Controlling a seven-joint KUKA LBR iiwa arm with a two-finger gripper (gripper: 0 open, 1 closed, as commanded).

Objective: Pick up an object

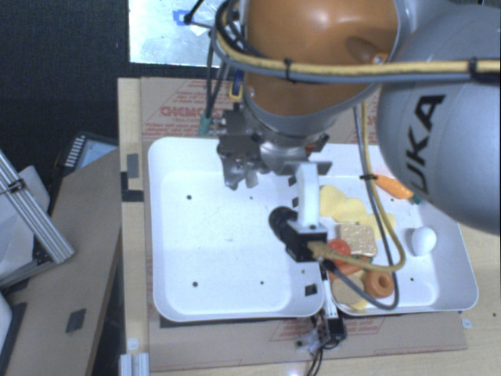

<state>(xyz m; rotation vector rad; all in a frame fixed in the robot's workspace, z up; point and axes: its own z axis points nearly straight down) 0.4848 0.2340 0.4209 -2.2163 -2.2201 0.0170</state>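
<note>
Right now the pickings all lie in the right bin [462, 287]: a tan square waffle [358, 239] sits near the middle, with a small red piece [338, 248] touching its left edge and pale yellow slices [338, 202] just behind it. In front of the waffle there's an orange ring [380, 283], lying flat near the bin's front wall. Off to the right, a white egg [423, 240] rests on its own, and a little carrot [391, 186] lies at the back, close to the rim. None of them is in the robot's grasp. The end effector [240, 180] hangs over the left bin [203, 241], at its back half, well apart from the pile, and from where I stand I can't tell whether it's released or clenched. Above it the arm [438, 131] looms large, its orange band [313, 30] gleaming. Both bins sit on a printed cardboard sheet [176, 116] on the tabletop [131, 233].
</note>
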